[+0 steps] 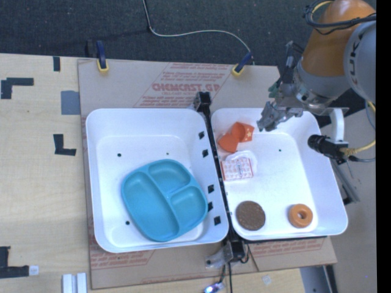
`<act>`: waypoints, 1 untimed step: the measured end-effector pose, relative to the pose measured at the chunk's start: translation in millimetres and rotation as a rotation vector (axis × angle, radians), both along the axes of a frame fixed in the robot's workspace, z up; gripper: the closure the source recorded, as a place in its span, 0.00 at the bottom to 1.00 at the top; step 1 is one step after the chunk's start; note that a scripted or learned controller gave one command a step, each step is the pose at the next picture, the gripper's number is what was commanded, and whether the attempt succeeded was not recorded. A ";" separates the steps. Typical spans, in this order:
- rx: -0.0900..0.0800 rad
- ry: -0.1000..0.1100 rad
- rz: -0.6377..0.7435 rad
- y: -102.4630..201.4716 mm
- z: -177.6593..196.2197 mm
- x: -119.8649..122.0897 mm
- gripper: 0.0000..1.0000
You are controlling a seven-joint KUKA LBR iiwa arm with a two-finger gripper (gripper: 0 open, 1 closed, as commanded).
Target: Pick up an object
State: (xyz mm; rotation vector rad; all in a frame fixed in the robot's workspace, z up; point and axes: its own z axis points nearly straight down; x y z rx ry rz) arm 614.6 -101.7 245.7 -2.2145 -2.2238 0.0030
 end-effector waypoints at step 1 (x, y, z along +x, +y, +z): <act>0.000 0.000 0.000 42.9 -10.7 -14.9 1.00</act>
